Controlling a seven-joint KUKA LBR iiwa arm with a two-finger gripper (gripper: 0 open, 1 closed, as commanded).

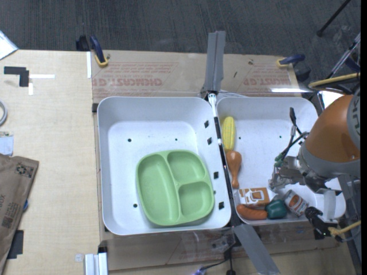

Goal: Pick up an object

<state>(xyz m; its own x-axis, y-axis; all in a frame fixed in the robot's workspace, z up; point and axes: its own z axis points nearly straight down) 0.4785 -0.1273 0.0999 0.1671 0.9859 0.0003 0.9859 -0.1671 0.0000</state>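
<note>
The right bin [264, 116] holds a yellow corn cob [228, 132] against its left wall, with a brown-orange drumstick-shaped piece [233, 164] just below it. Along the front wall lie a small white and orange box [254, 196], an orange sausage-shaped piece [251, 212], a dark green object [276, 209] and a small red and white can [296, 202]. My gripper [280, 177] hangs low over the right half of this bin, just above and behind the green object and the can. Nothing is visibly held in it.
The left bin [114, 153] contains a light green divided plate [174, 186]. A grey divider bar [215, 62] stands behind the seam between the bins. The arm's orange band [338, 130] covers the right bin's right side.
</note>
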